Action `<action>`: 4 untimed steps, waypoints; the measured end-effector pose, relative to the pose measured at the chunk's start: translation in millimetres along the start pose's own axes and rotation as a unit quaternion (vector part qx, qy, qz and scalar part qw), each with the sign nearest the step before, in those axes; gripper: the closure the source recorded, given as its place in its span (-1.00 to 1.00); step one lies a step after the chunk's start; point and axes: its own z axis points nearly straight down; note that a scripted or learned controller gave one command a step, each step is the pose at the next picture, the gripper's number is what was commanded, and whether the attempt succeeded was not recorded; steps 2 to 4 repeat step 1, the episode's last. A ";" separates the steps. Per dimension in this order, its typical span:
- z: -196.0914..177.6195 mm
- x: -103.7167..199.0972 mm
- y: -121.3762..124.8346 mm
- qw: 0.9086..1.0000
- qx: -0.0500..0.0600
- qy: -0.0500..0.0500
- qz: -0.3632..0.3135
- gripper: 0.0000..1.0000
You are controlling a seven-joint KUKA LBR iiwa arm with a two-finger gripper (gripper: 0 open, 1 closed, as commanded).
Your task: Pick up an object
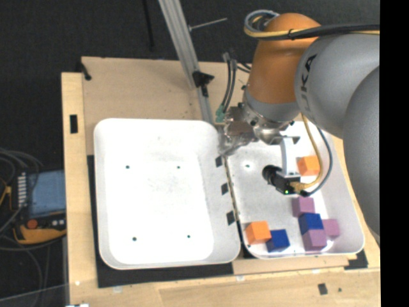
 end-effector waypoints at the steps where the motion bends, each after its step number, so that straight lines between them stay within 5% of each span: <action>1: 17.4 52.4 7.6 1.000 0.000 0.000 0.002 1.00; 4: 17.4 52.4 7.6 1.000 0.000 0.000 0.002 1.00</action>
